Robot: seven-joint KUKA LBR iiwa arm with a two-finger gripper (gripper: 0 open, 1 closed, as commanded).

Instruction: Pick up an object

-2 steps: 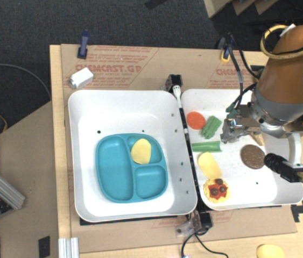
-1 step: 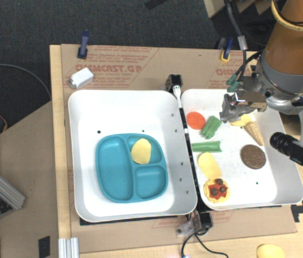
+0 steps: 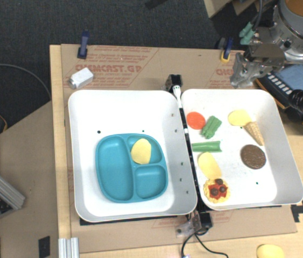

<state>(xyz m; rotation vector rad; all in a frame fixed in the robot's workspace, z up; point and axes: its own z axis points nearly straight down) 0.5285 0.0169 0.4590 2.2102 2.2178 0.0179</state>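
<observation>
The gripper [image 3: 244, 73] hangs above the back edge of the right bin [image 3: 283, 144]; whether it is wide or narrow I cannot tell. Below it lie a yellow piece [image 3: 239, 117], an ice-cream cone [image 3: 254, 133] and a brown cookie [image 3: 253, 157], well apart from it.

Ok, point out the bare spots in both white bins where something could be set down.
Left white bin: a bare floor strip along its far wall, above the blue divided tray holding a yellow lemon-like piece. Right white bin: bare near-right corner, beyond the brown round cookie. Crowded along its left side, from the orange disc to the small tart.
</observation>
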